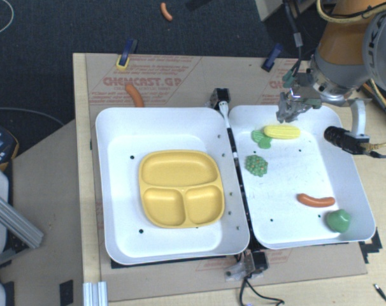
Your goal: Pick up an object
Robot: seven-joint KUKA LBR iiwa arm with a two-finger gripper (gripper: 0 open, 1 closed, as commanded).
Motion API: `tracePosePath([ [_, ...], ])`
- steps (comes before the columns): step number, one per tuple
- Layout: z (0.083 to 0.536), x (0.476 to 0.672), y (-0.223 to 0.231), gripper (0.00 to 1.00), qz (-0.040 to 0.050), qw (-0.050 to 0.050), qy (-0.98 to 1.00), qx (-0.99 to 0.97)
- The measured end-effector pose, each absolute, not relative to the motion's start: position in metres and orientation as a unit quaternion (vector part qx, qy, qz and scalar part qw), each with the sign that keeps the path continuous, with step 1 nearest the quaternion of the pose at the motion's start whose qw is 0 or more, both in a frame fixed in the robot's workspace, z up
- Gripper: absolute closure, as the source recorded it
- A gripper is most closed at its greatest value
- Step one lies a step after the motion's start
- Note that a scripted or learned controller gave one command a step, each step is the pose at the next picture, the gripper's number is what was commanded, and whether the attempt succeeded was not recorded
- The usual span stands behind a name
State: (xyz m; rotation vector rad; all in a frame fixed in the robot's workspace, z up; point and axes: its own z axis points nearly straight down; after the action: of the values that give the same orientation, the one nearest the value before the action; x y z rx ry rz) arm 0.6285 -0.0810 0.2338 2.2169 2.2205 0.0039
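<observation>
Nearest me, the green pepper and the sausage lie well below the tool. I see the tool hovering just above-left of the corn cob; the broccoli sits below it. Its grip I cannot tell.

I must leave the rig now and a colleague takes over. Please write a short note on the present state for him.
Gripper: above the far end of the right bin, just beside the corn; it holds nothing that I can see.
Right bin: corn, a green piece touching it, broccoli, sausage, green pepper.
Left bin: yellow tray.
Done: nothing picked up yet.
Left: grasp one object, probably the corn, and lift it.
</observation>
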Motion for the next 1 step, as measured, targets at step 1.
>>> tracePosePath([
  [1, 0.2172, 0.6225, -0.0783, 1.0, -0.0012, -0.001, 0.707, 0.707],
])
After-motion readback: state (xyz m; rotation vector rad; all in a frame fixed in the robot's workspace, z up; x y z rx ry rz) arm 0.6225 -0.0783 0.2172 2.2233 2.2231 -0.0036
